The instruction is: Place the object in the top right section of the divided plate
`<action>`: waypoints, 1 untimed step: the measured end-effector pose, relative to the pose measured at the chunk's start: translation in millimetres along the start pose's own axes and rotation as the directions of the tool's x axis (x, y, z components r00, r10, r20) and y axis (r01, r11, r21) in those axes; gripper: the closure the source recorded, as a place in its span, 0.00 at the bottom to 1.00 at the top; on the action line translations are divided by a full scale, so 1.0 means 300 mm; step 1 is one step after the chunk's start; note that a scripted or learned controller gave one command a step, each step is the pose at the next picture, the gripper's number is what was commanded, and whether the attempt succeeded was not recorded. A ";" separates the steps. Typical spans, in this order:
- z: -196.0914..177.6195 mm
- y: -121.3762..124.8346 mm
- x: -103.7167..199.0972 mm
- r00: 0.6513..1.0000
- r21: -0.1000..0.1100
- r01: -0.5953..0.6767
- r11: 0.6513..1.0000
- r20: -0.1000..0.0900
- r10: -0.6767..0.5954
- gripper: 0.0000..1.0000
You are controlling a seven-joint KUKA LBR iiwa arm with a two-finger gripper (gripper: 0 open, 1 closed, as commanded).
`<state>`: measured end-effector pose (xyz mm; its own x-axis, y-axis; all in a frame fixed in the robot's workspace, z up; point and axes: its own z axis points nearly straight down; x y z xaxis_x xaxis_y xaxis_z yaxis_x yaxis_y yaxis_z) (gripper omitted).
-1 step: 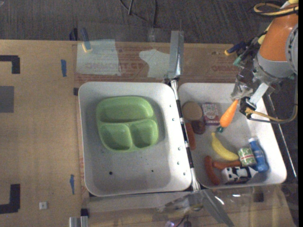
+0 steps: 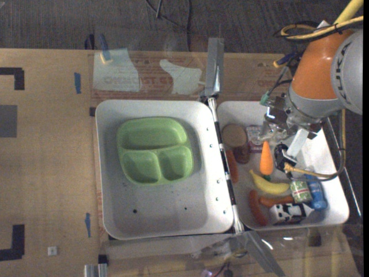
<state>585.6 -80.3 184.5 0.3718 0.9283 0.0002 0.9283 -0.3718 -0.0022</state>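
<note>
so the gripper (image 2: 275,136) hangs over the right bin (image 2: 337,212), can't tell what it's doing, with the carrot (image 2: 266,159) standing on end just below-left, divided plate (image 2: 154,150) well off left.

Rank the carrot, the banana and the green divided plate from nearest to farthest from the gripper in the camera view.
From the gripper:
1. Carrot, just below it in the right bin.
2. Banana, lower in the same bin, under the carrot.
3. Green divided plate, far off to the view's left, in the left bin.
</note>
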 end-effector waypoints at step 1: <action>0.000 0.000 -0.001 1.000 0.000 0.000 1.000 0.000 0.000 0.00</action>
<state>585.5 -80.5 184.4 0.3720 0.9282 0.0001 0.9282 -0.3720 -0.0021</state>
